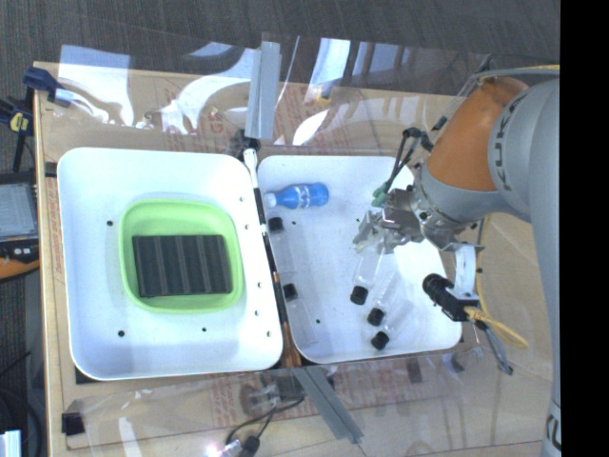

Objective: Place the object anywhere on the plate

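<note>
Two white bins sit side by side on the tabletop (86, 393). The left bin (86, 255) has a green plate (181, 298) in its middle. A dark ridged block (181, 264) lies on the plate.

The right bin (328, 341) holds a small blue bottle (299, 196). It lies on its side near the bin's far left corner, close to the wall between the two bins. It is well apart from the plate.

The grey arm (519, 150) with its orange band (471, 131) reaches over the right bin from the right side. The pincer (373, 279) hangs over the middle of that bin, nearer the right edge. Its two pale fingers (363, 272) point down to the bin's near edge, with black tips near the floor of the bin. They look a little apart, and nothing is between them. The pincer is well apart from the bottle.

A few small black bits (276, 225) lie along the left side of the right bin.
</note>
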Controlling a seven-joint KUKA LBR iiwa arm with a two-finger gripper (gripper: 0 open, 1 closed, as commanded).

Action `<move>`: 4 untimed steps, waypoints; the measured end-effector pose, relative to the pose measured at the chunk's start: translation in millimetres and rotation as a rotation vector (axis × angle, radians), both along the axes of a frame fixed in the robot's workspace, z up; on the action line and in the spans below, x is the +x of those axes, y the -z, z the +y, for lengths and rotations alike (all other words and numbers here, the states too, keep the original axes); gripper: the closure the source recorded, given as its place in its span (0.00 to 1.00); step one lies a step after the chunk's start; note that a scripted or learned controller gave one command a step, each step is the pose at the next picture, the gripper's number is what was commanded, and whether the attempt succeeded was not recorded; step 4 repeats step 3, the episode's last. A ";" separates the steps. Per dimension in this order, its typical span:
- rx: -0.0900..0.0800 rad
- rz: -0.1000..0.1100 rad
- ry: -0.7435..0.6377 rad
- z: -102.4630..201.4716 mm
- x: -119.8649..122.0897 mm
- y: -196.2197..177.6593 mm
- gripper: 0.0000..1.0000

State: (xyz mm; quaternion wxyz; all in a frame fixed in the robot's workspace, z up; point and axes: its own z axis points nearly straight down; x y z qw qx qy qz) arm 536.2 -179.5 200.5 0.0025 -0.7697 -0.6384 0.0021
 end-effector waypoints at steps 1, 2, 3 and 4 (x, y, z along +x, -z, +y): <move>0.000 0.000 0.000 0.0 0.0 0.0 0.00; -0.003 -0.006 0.028 -5.9 -9.4 -16.0 0.00; 0.000 -0.004 0.042 -23.8 -4.6 -25.1 0.00; 0.000 -0.004 0.042 -23.8 -4.6 -25.1 0.00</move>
